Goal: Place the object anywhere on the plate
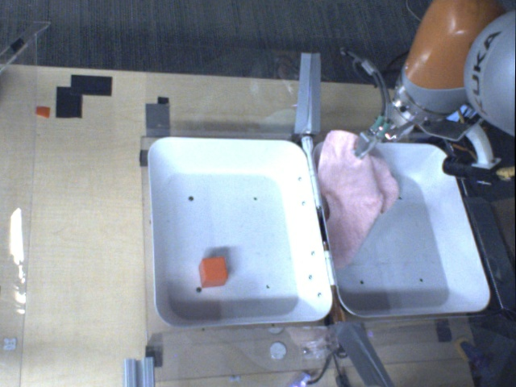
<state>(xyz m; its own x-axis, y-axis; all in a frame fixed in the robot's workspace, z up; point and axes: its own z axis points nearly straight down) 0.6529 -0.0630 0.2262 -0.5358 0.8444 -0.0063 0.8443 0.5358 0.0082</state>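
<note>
A pink cloth (352,196) hangs in the left part of the right bin (427,289), and its left edge lies against the divider between the bins. My gripper (368,145) is at the cloth's upper right corner, shut on a pinch of the fabric. The cloth droops down and to the left from that point. The grey arm with its orange band (447,35) reaches in from the upper right.
A small orange cube (214,272) lies in the lower left of the left bin (234,176). A metal rail (306,95) stands between the bins at the back. Black blocks (81,93) and a small orange piece (43,112) sit on the bench at far left.
</note>
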